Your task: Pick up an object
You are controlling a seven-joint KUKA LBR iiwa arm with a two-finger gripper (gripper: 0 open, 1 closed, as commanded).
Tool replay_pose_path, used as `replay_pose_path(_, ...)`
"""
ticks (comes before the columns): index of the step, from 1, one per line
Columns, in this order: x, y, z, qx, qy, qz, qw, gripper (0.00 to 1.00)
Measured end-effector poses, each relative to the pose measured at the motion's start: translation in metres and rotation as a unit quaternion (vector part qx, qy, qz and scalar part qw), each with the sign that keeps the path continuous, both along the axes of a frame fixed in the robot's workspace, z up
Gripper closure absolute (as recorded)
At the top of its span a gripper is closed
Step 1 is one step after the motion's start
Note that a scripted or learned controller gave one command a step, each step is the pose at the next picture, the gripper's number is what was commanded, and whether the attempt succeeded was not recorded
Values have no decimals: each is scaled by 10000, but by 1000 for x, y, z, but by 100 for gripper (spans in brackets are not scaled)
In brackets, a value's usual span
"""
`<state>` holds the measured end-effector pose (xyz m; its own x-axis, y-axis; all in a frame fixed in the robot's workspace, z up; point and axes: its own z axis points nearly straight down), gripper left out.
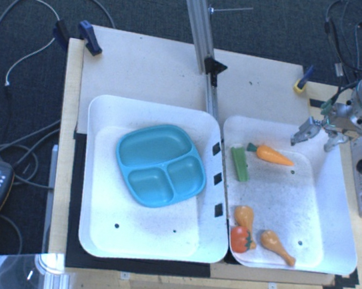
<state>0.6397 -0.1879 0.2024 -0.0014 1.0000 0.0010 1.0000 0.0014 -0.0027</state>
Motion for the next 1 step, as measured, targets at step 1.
replay_pose_path(1, 0, 0, 0, -2, 2, 0, 10000, 0)
